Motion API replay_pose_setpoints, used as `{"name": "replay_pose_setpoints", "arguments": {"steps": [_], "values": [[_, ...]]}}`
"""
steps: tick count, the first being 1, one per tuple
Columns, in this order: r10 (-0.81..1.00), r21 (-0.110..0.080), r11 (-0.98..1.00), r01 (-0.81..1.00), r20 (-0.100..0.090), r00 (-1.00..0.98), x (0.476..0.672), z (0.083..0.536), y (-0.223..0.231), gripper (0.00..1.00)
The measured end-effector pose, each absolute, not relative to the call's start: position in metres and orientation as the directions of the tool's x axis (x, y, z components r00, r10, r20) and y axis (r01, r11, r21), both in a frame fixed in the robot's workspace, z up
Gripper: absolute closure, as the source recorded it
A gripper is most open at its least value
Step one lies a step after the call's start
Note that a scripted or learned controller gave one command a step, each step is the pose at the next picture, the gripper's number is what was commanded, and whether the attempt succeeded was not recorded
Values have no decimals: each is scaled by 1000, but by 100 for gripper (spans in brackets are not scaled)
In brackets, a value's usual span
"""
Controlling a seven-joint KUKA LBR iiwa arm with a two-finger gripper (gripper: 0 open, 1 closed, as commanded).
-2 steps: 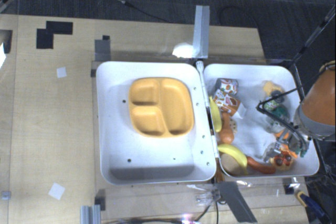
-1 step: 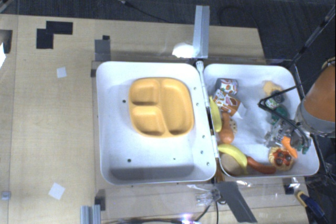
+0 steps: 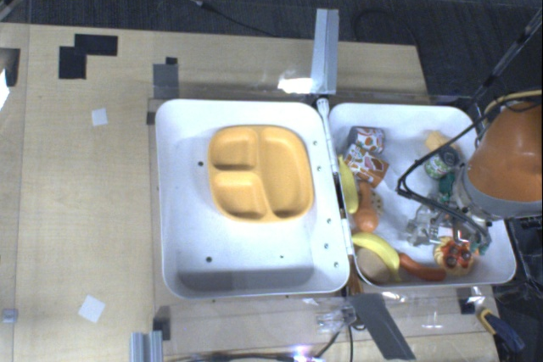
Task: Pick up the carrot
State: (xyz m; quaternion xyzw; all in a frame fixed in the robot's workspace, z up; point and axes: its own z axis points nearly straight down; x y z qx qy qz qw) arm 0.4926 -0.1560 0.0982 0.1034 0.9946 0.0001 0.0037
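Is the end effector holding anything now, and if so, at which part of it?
It cannot be told. The end effector hangs low in the right bin, above the clutter, close to the carrot, but the view shows nothing clearly gripped.

Two bins side by side on bench. Left bin: divided tray at centre. Right bin: carrot by left wall, snack packet behind, banana in front; gripper right of carrot.
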Motion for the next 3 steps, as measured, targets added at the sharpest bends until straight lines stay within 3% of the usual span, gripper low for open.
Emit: {"name": "replay_pose_setpoints", "arguments": {"steps": [1, 2, 3], "values": [[-234, -11, 972, -234, -16, -972, 500, 92, -132, 100], [-593, -14, 805, -593, -12, -805, 531, 91, -179, 100], [-749, -19, 662, -749, -11, -662, 518, 91, -164, 100]]}}
